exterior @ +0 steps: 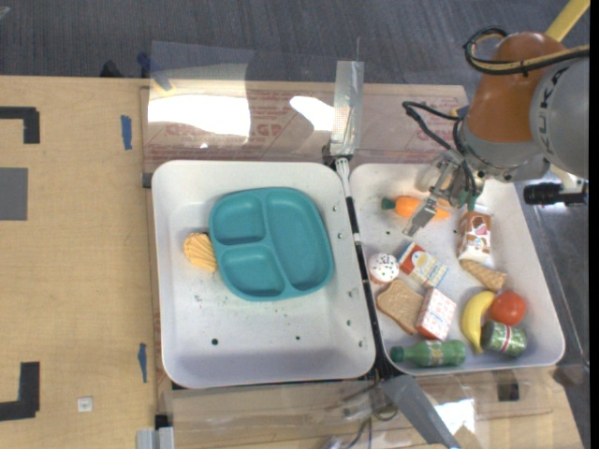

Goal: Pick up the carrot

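Note:
The carrot point(408, 206) is small and orange with a green top pointing left. It lies at the back of the right bin point(543, 279), close to the divider. My gripper point(443, 208) hangs just to the right of it, below the orange wrist band. Its fingers stand open, and the left finger point(424, 217) reaches down beside the carrot's right end. Nothing sits between the fingers.
Several toy foods crowd the right bin: a red and white carton point(474, 235), a spotted ball point(384, 267), bread point(401, 305), a banana point(474, 318), a tomato point(508, 307) and a green bottle point(429, 352). The left bin holds a teal divided plate point(271, 241) and a yellow shell point(199, 251).

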Tool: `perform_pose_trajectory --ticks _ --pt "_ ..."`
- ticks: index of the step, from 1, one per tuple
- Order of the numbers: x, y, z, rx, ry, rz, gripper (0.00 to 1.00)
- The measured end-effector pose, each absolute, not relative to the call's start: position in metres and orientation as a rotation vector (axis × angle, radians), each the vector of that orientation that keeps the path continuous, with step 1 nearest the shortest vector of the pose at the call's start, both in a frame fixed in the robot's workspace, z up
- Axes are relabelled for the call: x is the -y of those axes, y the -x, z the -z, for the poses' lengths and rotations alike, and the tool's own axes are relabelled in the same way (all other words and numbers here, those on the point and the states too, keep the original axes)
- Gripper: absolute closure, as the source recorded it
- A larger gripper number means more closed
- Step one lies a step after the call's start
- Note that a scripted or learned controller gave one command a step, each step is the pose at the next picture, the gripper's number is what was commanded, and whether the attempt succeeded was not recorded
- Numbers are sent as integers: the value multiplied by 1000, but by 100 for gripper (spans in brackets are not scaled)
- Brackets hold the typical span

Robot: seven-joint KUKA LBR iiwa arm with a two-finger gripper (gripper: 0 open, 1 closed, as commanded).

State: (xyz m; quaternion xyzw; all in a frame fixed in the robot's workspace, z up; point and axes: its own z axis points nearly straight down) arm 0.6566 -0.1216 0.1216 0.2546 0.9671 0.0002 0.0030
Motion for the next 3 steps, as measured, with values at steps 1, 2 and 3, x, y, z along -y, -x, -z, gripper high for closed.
perform_pose_trajectory --ticks 1,2,3 --pt "98 -657 -88 -3029 -861 7 0" --pt "96 -661 -102 -3013 -850 2 100" --pt "15 -656 -193 -3040 -718 -11 100"
